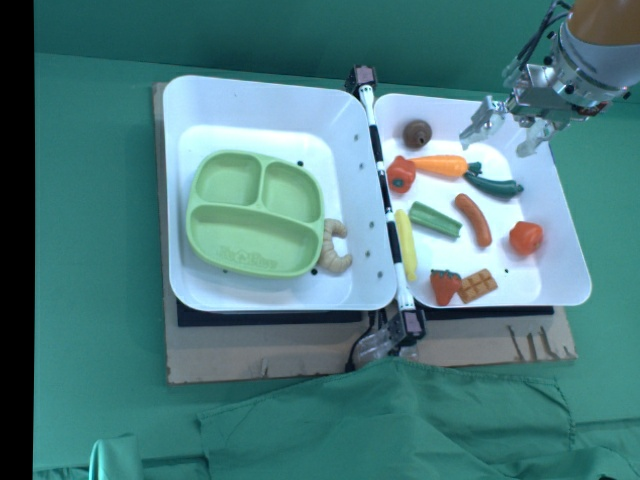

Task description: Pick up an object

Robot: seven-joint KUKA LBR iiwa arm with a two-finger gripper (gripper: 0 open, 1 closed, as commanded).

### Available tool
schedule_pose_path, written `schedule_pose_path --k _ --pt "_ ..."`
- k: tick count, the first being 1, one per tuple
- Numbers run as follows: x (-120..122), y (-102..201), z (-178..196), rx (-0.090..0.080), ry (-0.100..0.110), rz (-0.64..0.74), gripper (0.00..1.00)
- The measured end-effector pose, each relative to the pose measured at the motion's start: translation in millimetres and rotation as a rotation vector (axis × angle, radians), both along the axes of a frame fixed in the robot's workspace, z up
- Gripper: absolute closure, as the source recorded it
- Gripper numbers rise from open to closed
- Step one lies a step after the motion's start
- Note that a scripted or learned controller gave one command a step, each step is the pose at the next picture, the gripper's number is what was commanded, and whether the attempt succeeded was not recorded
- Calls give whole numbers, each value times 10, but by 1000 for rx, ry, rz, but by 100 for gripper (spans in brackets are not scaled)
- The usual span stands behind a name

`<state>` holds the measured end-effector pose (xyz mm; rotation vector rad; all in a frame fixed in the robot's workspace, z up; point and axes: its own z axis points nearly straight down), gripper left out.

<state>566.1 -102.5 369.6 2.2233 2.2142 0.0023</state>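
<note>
My gripper (507, 134) hangs open over the back of the right bin (562, 268), its fingers spread with nothing between them. Just below it lie a carrot (438, 165) and a dark green cucumber (494, 184). A brown round piece (417, 133) sits to the gripper's left. Further forward in this bin are a red pepper (400, 175), a green piece (434, 219), a sausage (473, 219), a tomato (525, 237), a yellow corn cob (405, 244), a strawberry (444, 286) and an orange waffle (477, 285).
The left bin (200, 98) holds a light green divided plate (256, 213) and a tan croissant (334, 248) beside it. A bar with black clamps (380, 183) runs between the bins. Green cloth (400, 423) lies bunched at the bench's front.
</note>
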Motion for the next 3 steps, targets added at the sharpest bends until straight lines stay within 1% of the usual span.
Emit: schedule_pose_path --k 1,2,3 --pt "-337 -88 -982 2 12 -3 0" --pt "-311 -83 -929 0 0 0 0" --pt "-310 -83 -929 0 0 0 0"
